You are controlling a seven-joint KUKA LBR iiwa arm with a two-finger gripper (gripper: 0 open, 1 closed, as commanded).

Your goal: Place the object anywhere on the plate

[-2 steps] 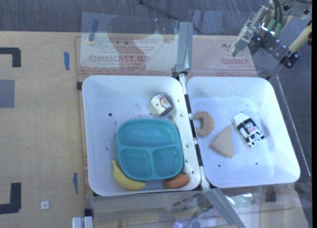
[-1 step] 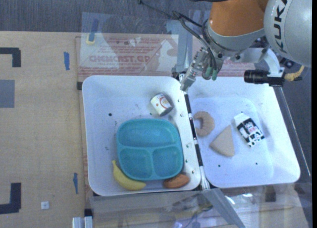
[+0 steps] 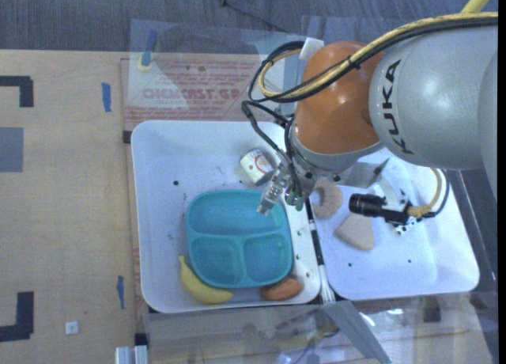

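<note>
Your plate (image 3: 237,224), a teal tray with one long compartment along its far side and two smaller ones along its near side, lies flat in the left bin (image 3: 158,188), toward that bin's near right corner. Which loose piece is the object to place is not settled by the view, so here is each one relative to the plate. A yellow banana (image 3: 202,285) curls around the plate's near left corner, touching or just beside its rim. An orange oval piece (image 3: 282,289) lies against the plate's near right corner. A small white piece with red markings (image 3: 255,164) sits beyond the plate's far right corner, near it but apart from it. All three rest on the bin floor, off the plate. The gripper (image 3: 264,206) hangs over the plate's far right corner, its tip above the edge of the long compartment. Whether it is spread or clenched is not something you can read here, and you cannot tell whether it touches the plate. Right of the plate, across the divider, the right bin (image 3: 411,271) holds a round tan piece (image 3: 326,199) just beside the divider and a pale wedge (image 3: 356,233) a little farther from the plate. The grey arm (image 3: 431,93), with its orange band (image 3: 340,105), reaches in from the right above that bin.
</note>
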